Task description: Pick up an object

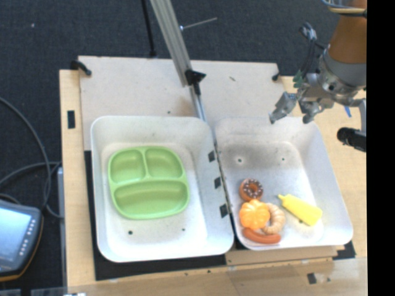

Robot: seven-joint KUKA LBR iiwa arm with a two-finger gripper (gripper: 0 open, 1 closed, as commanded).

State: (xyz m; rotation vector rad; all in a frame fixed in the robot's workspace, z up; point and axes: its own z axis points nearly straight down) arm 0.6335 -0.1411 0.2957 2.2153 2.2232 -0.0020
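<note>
Dark carpet is surrounding a pale wooden tabletop (123, 85), and two shallow white bins are sitting on it side by side, their inner rims touching along the middle. The left bin (102, 140) is holding a green divided plate (149, 182), which is lying flat toward the bin's left half with bare floor showing to its right and below it. The right bin (321, 159) is keeping its things crowded into the near corner: a small chocolate donut (251, 189), an orange pumpkin-like toy (255, 214) just below it, a red sausage (262, 236) lying against the near rim, and a yellow bottle (300, 209) lying tilted to their right. The far half of that bin is lying open, a wide stretch of bare floor. The hand (291, 111) is hanging above the far rim of the right bin, well apart from the toys, its two fingers spread and gripping nothing. A slanted metal post (173, 36) is rising behind the bins.
</note>
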